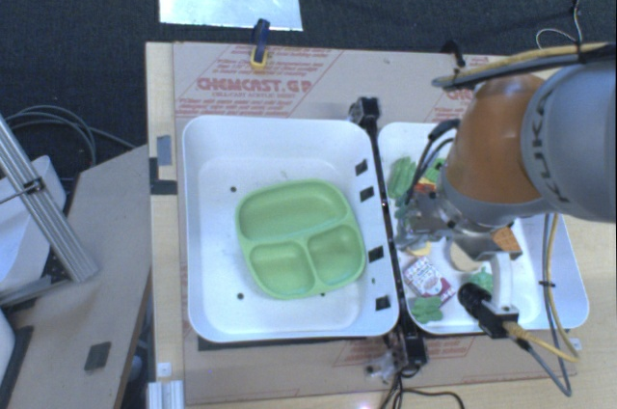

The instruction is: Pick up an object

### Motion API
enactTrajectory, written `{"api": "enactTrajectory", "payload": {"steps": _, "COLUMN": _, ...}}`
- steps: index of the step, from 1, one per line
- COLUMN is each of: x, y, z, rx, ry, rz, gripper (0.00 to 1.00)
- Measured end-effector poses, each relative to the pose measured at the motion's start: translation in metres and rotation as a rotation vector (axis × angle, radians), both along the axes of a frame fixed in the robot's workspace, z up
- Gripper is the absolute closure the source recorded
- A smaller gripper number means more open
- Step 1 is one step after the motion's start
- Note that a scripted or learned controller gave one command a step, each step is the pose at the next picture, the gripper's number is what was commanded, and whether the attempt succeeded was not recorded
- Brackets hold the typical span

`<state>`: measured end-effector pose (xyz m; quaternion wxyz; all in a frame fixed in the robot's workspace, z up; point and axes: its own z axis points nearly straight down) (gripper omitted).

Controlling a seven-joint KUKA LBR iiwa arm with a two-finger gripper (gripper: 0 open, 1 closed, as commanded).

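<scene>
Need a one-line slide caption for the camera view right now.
KUKA arm reaches down into the right bin among small items; green divided tray lies in the left bin.

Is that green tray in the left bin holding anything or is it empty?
Empty. The green tray lies flat and right side up in the left bin, and all three of its compartments show bare green bottoms.

Grey arm (578, 142), rounded and bulky, lettered "KUKA" in dark type along one edge. Broad orange band (492, 142) above metal wrist (453, 219). Black cables (434, 142) looped at left side; yellow cable (549, 253) hung along right.
</scene>
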<state>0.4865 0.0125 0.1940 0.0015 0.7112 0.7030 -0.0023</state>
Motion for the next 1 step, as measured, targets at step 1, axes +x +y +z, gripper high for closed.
{"api": "enactTrajectory", "payload": {"steps": 1, "x": 0.0004, "y": 0.0081, "z": 0.0015, "rx": 0.005, "ry": -0.002, "rz": 0.012, "gripper": 0.00}}
